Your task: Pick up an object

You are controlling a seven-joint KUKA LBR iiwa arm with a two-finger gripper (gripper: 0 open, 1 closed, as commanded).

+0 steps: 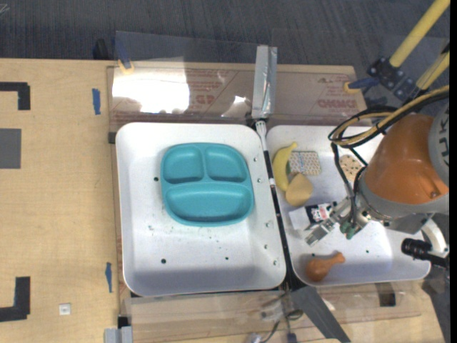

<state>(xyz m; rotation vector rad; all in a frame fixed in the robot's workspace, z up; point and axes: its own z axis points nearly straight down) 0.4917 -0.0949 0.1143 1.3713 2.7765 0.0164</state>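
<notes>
We take the teal divided plate (pixel 207 183) as our landmark; it lies flat in the left white bin (pixel 136 256), with two small compartments on its far side and one long compartment on its near side. To the right of the plate, across the wall between the bins, we see the right white bin (pixel 378 259) with the objects to pick; closest to the plate is a yellow banana (pixel 283 164), curved, with a pale pear-like piece (pixel 299 189) touching its lower end; just beyond the banana lies a small patterned block (pixel 307 163); further right there is a tan perforated piece (pixel 350 166), partly under black cables. The gripper (pixel 323 227) hangs to the right of the plate and a little nearer to us, over a small black and white object (pixel 319 212); we cannot tell how its fingers stand, and we see nothing clearly held; an orange-brown drumstick-shaped toy (pixel 323 264) lies near the front rim, below the gripper; the arm's orange band (pixel 405 164) is far right.
</notes>
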